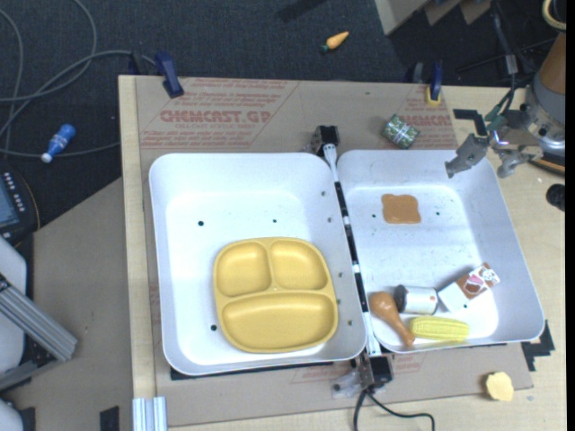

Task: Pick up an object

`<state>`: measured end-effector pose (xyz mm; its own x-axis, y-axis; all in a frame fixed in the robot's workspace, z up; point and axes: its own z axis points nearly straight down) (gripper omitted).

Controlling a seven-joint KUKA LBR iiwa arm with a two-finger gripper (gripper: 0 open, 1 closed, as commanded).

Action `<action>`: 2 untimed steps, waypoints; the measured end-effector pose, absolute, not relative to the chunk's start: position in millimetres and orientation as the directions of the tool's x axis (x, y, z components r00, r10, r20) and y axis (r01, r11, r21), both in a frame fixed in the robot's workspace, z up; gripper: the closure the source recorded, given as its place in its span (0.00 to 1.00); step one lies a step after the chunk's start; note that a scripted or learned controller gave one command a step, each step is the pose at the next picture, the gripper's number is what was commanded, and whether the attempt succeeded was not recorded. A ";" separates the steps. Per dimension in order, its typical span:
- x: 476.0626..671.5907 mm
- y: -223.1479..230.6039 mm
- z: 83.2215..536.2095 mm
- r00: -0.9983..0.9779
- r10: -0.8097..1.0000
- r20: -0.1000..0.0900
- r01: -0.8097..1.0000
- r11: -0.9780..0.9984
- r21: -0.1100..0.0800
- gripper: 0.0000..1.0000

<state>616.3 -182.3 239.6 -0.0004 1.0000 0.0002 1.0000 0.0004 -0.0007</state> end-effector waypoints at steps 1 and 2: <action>605.4 -130.1 135.7 -0.005 1.000 0.005 1.000 0.005 -0.010 0.00; 650.5 -108.4 81.5 -0.004 1.000 -0.001 1.000 0.004 0.002 0.00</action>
<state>650.5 -108.4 81.5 -0.0041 1.0000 -0.0005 1.0000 0.0041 0.0021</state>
